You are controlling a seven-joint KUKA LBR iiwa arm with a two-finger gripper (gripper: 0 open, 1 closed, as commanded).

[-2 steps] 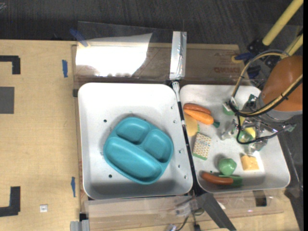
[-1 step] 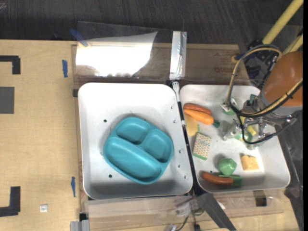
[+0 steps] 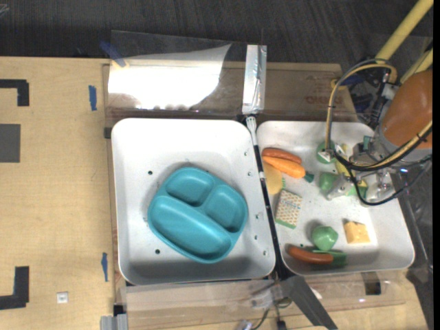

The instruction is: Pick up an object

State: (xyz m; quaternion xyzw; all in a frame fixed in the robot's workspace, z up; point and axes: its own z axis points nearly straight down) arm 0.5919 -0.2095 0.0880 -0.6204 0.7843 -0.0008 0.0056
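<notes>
Your gripper (image 3: 338,184) sits low in the right bin (image 3: 402,249) beside a green piece (image 3: 324,155); its opening cannot be told. Carrot (image 3: 284,162), cheese (image 3: 357,232) and teal tray (image 3: 199,214), left bin (image 3: 130,184), lie loose.

left bin (image 3: 130,184): teal three-compartment plastic tray (image 3: 198,212) is sitting mid-floor, taking most of the centre; bare white floor is showing along the left wall and across the top.
right bin (image 3: 402,243): crowded. Orange toy carrot (image 3: 284,162) is lying near the top left, speckled waffle-like square (image 3: 289,208) below it, green round toy (image 3: 324,237) and red-brown sausage-shaped toy (image 3: 313,255) by the near wall, yellow cheese-like wedge (image 3: 357,232) to their right.
right bin open patches: bare floor is showing between the wedge and the right wall, and between waffle square and green toy.
overhead: grey arm wrist (image 3: 381,181) with looping yellow and black cables (image 3: 344,126) is hanging over the bin's upper right, blocking entry there.
divider: the bins' touching rims (image 3: 265,198) are running between both floors.
</notes>
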